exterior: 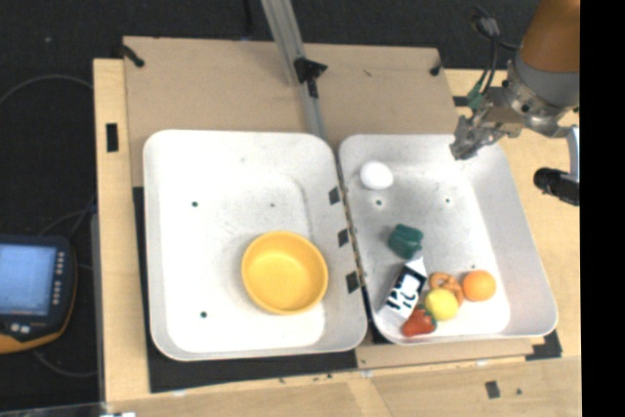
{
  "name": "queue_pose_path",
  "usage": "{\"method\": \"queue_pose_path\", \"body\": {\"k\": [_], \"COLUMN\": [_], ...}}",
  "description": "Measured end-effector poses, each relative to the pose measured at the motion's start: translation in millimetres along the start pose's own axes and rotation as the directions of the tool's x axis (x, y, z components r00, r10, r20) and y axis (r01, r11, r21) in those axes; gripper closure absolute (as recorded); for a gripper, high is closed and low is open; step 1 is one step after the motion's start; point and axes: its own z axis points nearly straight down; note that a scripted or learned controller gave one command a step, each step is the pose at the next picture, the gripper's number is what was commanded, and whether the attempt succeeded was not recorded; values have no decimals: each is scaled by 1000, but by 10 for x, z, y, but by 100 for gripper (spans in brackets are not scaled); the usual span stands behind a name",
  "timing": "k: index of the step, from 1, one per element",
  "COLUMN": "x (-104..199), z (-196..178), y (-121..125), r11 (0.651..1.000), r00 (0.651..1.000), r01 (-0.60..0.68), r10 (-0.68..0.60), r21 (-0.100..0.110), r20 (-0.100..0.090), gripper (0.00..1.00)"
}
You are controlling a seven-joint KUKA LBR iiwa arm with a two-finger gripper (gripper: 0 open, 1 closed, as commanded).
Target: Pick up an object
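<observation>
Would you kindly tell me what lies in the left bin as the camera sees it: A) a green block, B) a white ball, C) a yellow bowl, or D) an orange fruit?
C: the yellow bowl sits alone in the left bin, while the ball, block and fruit lie in the right bin.

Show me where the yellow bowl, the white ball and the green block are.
yellow bowl [284, 271]: camera view, its inside bottom.
white ball [376, 176]: camera view, its top.
green block [405, 239]: camera view, its upper face.
</observation>
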Motion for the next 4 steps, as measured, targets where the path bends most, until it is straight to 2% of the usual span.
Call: {"method": "queue_pose_path", "body": {"k": [1,3,4], "x": [460,1581,2143], "z": [-75,-25,-105], "y": [-129,-458,-468], "r11": [1000,1000,1000], "r00": [1000,1000,1000], "r01": [1,2,3], "r10": [-1,-2,-3], "r21": [-2,0,-3], "r20": [-1,-2,-2], "gripper": [100,100,100]}}
